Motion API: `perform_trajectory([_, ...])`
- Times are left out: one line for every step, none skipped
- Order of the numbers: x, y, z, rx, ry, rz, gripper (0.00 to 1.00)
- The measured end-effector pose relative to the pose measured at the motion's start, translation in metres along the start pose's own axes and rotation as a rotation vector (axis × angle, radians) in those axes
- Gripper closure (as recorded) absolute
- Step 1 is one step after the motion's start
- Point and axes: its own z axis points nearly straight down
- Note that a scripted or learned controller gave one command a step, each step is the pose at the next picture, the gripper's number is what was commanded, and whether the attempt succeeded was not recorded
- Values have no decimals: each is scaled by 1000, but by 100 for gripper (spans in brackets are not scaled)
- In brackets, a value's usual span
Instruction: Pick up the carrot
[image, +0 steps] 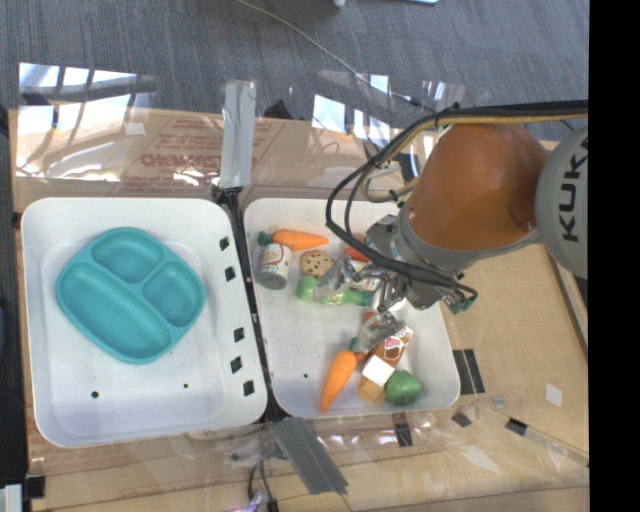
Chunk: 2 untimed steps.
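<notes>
Down in the right bin (300, 395), a carrot (339, 378) lies just beside the jaws, whose opening cannot be told.

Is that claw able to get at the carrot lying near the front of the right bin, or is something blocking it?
Probably yes. The carrot lies in the open with bare bin floor on its left; only its top end touches the toys beside it. The claw hovers just above and to its right.

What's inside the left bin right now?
The left bin holds a teal divided plate, lying flat, with nothing visible in its compartments. Anything under the plate is hidden.
</notes>
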Motion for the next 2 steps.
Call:
perform_trajectory([26, 3, 140, -5, 5, 300, 0])
perform_trajectory([24, 3, 129, -3, 2, 293, 100])
